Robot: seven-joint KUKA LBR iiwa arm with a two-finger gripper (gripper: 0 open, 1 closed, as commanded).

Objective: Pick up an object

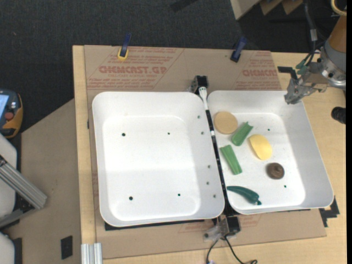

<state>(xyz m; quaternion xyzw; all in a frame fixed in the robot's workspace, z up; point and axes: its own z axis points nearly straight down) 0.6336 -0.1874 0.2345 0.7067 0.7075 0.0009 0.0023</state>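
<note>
Yellow lemon (pixel 260 147), smooth oval, in right bin (pixel 308 147); tool (pixel 293 95) state unclear.

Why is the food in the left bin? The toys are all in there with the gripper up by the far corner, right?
Not quite. The toys, such as the yellow one and the cookie, lie in the right bin, not the left. The camera view shows it. The gripper is indeed by that bin's far corner.
</note>
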